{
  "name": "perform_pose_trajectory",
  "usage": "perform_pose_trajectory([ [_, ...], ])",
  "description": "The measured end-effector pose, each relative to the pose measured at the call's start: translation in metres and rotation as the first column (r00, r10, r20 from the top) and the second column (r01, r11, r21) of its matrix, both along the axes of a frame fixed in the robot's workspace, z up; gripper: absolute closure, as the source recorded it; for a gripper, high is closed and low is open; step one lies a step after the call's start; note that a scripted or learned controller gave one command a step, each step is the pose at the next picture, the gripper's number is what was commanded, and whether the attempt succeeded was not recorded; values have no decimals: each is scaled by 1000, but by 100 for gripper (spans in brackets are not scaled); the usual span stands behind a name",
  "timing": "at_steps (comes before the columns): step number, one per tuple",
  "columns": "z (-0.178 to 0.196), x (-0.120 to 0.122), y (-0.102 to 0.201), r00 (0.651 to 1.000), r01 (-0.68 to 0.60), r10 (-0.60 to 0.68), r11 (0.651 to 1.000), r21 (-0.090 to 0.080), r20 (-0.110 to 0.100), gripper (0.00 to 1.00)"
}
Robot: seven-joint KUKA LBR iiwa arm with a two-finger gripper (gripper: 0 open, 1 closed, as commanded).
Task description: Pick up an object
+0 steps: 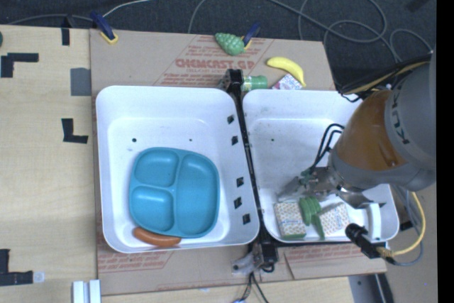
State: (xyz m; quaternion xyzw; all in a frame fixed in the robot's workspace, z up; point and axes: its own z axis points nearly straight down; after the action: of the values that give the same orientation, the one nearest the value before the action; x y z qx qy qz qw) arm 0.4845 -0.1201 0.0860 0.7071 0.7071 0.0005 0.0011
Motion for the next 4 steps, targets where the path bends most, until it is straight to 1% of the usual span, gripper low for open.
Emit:
perform_pose_trajectory([
  [1,10,1,-1,1000,1,-1,1000,-3,3,100],
  [2,110,-1,-88,1000,1,-1,1000,-1,-2,100],
  [3,110,-1,-88,1000,0,0,1000,0,-3,0],
  [4,1,0,-96,1000,-1,1,1000,0,0,0],
])
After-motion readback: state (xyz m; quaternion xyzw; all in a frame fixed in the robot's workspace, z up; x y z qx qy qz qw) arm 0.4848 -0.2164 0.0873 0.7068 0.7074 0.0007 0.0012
